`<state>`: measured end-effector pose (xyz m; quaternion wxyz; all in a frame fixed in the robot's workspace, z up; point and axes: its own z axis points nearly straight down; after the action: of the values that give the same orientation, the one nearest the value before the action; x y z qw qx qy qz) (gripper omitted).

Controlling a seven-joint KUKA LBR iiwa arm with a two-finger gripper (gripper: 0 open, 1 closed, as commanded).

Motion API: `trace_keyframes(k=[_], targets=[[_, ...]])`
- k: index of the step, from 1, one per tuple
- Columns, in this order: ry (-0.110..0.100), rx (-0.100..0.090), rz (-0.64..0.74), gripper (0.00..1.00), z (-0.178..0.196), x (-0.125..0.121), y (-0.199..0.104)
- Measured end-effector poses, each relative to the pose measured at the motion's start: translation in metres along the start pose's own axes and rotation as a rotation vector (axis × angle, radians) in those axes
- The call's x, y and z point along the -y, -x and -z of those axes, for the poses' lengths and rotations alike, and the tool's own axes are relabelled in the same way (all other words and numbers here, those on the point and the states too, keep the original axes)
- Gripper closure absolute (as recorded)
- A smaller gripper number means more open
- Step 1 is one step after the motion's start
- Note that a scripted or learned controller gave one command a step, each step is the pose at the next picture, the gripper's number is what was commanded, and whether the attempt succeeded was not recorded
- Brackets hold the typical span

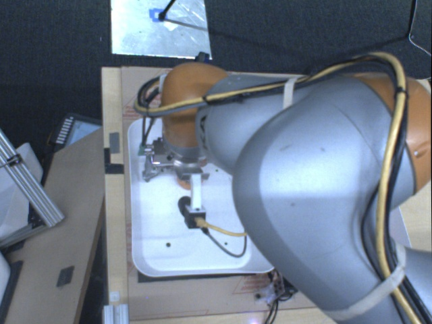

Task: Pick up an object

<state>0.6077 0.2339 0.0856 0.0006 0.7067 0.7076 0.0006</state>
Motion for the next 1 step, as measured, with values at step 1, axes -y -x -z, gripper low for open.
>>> trace_keyframes(k=[1], targets=[[0.004, 0.000, 0.000, 1.00, 0.0118, -0.0020, 0.0008]])
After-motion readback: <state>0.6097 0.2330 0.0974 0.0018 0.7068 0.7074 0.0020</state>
